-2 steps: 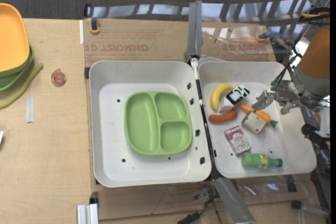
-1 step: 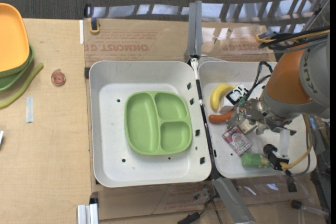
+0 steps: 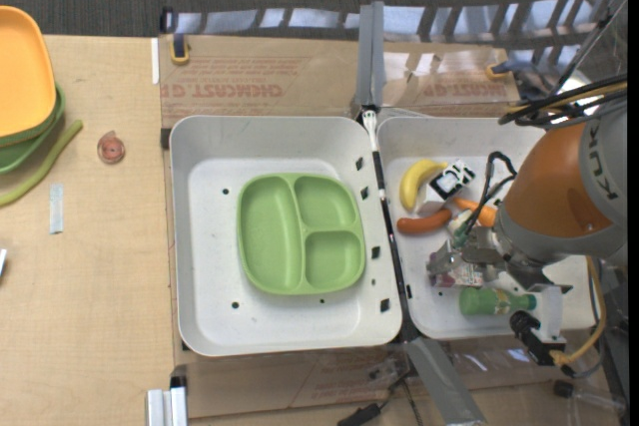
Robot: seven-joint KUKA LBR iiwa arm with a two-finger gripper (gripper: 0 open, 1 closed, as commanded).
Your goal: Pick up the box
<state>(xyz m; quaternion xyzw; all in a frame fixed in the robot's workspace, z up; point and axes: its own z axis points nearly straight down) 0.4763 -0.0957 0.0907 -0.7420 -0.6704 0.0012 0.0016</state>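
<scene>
Box identity is uncertain: the nearest match is a small black-and-white carton (image 3: 452,179) seen in the right-hand shallow white bin (image 3: 424,309), just right of a yellow banana (image 3: 417,181) and near the bin's far side. Below the banana, an orange-red sausage-shaped toy (image 3: 423,222) is laid across the bin floor. Nearer the front wall, a green bottle-like object (image 3: 491,301) is seen lying on its side. The two-finger gripper (image 3: 457,259) of the grey arm with the orange band (image 3: 559,190) is lowered into this bin, between the orange-red toy and the green object, well apart from the black-and-white carton. Whether the fingers are parted or closed cannot be told, as they are lost among cables and clutter. In the left-hand shallow white bin (image 3: 200,244), a light green three-compartment plastic tray (image 3: 300,234) is placed flat near the middle.
</scene>
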